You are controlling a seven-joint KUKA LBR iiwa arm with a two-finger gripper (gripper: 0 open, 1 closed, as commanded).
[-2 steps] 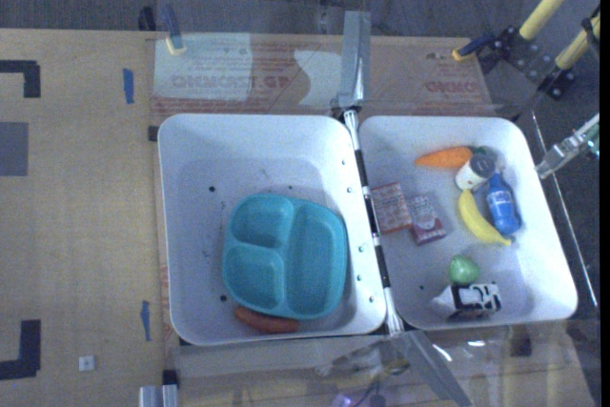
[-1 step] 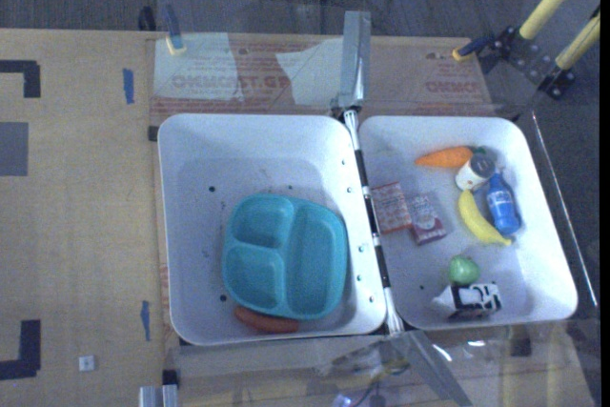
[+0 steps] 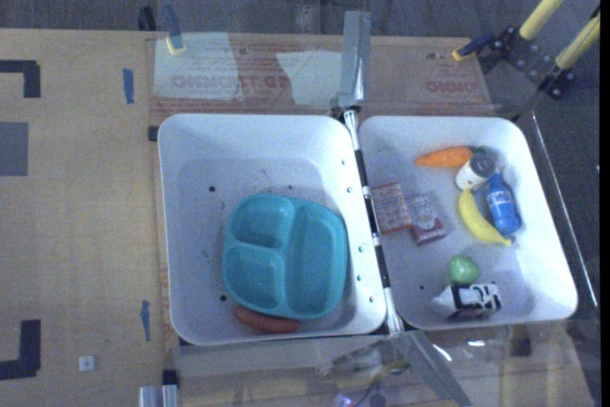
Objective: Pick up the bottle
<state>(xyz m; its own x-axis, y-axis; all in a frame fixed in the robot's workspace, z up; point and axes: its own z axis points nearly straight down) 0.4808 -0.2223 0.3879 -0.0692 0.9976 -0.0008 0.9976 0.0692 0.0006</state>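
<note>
The surface (image 3: 76,205) is seen bearing two white bins. In the left bin (image 3: 191,157), a teal divided plate (image 3: 284,254) is laid. In the right bin (image 3: 543,243), the blue bottle (image 3: 501,208) is found at the right, touching a banana (image 3: 477,222). The pincer's state cannot be told.

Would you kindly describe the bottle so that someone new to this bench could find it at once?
Look in the right-hand shallow white bin, toward its far right side. There the small blue plastic bottle lies alongside the yellow banana, just below the orange carrot. It is the only blue object in that bin, with a whitish cap end pointing toward the carrot.
</note>
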